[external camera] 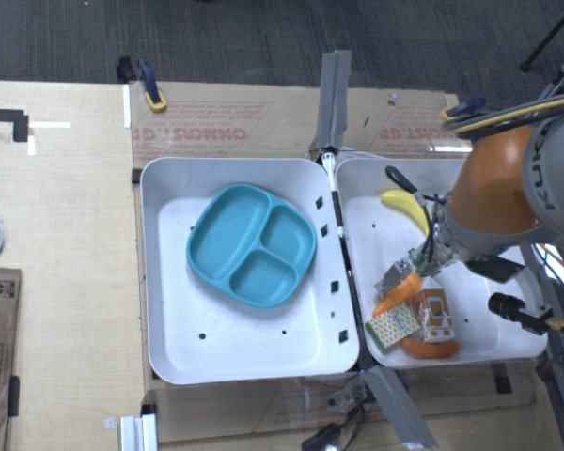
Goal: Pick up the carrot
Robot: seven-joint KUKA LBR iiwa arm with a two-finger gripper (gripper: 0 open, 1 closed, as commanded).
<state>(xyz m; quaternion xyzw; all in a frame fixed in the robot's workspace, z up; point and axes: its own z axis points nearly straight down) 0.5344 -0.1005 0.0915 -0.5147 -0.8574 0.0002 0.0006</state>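
Note:
The carrot is a small orange piece lying at a slant in the right bin, near its left wall. My gripper comes down from the right and sits right on the carrot's upper end, touching or nearly touching it. The metal gripper head hides that end of the carrot. The arm's orange band looms above the bin's right half.
A yellow banana lies at the back of the right bin. A checkered waffle piece, a small patterned box and a red-orange item crowd just in front of the carrot. A blue divided plate rests in the left bin.

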